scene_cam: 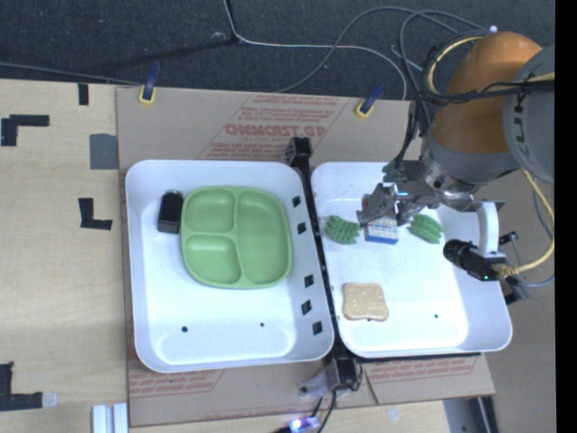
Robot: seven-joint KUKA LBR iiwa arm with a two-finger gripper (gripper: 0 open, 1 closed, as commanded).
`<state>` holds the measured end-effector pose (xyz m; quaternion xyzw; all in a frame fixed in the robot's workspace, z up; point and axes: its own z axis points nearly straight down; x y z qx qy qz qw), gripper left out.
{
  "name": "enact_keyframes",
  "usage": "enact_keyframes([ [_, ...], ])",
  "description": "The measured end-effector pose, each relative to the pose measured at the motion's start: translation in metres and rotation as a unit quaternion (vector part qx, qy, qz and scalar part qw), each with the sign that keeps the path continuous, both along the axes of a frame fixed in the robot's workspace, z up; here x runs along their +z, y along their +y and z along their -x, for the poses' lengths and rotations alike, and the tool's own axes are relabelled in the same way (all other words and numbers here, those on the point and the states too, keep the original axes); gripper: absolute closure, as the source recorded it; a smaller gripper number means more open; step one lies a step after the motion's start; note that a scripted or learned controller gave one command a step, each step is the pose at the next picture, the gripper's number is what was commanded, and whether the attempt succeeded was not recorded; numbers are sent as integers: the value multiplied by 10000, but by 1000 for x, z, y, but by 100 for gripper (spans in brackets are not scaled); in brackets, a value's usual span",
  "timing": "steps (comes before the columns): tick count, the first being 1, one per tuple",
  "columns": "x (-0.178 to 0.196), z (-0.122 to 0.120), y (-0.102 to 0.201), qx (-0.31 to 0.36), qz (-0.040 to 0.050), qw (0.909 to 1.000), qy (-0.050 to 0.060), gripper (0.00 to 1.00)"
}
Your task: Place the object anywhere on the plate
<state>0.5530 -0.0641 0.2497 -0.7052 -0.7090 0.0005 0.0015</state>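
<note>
A: While the arm (491, 97) reaches in over the right bin (451, 323), where is the gripper (389, 207)?

B: Well right of the plate (238, 237), low over the right bin's far half. How far its jaws are parted I cannot tell.

A: And the object?

B: A small blue-and-white box (381, 232) sits just under the gripper, right of the plate, across the divider. Whether the gripper grips it is unclear.

A: What else is there?

B: Green pieces (342, 230) flank the box, a toast slice (365, 302) lies nearer the camera, and a black block (170, 212) touches the plate's left edge in the left bin (153, 332).
</note>
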Motion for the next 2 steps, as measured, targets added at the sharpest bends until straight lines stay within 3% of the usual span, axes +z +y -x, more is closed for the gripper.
enact_keyframes([
  [2,-18,31,98,1,2,10000,3,100],
])
